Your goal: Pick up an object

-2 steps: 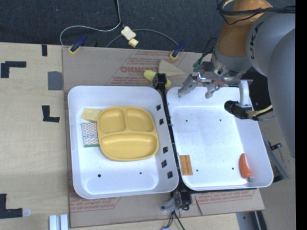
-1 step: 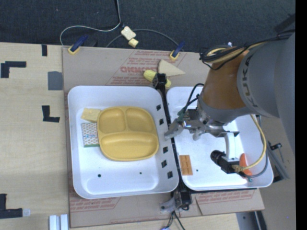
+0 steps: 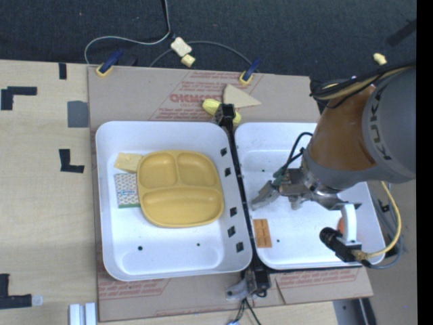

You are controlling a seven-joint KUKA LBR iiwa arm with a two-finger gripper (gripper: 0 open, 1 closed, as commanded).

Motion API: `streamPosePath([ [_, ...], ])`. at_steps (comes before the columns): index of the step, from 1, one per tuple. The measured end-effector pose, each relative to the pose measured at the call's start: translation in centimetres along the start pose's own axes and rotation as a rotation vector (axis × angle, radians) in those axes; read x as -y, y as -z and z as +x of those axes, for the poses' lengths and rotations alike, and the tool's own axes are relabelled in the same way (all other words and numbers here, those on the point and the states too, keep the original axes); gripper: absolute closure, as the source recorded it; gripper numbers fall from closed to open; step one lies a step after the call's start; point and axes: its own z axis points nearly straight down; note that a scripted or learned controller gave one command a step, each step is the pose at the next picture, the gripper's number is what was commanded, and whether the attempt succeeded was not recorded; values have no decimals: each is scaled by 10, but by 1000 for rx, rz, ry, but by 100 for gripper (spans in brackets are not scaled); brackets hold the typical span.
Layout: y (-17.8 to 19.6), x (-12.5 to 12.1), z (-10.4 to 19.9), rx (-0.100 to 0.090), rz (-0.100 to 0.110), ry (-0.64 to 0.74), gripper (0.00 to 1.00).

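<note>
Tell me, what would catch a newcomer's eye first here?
Probably the yellow plastic divided tray, lying flat in the left white bin with a small patterned sponge tucked against its left edge. Next comes the big grey arm with an orange band, reaching in from the right over the right white bin, its gripper hovering above a small orange card.

Much of the right bin (image 3: pixel 270 252) behind the arm (image 3: pixel 352 141).

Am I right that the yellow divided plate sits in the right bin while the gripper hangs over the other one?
Not quite: the camera view shows the yellow divided plate in the left bin, and the gripper over the right bin.
</note>
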Motion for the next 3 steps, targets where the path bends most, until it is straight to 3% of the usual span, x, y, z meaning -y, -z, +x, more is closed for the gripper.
streamPosePath([
  [2,1,-110,-6,-1,-7,7,0],
  [3,0,-42,12,-2,1,3,0],
])
